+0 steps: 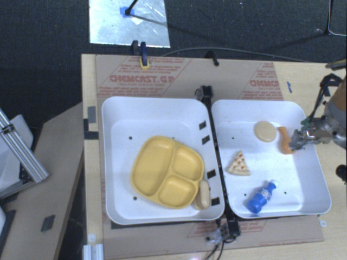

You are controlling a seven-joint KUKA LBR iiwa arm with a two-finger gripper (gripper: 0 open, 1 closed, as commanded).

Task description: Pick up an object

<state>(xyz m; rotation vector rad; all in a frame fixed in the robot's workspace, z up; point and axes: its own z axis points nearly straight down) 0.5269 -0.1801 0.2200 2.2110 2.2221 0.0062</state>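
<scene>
In the right bin [312, 161], four items; gripper [300, 140] beside one.

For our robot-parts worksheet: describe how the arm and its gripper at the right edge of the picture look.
The gripper is a small, dark grey metal piece with pale glints. Behind it the arm shows as a bulky grey body. Thin dark cables loop above it. No markings can be made out.

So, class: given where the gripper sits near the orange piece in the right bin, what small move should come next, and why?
Probably a short descent onto the orange piece: the gripper sits right beside it at the right bin edge, and nothing shows between its fingers.
</scene>
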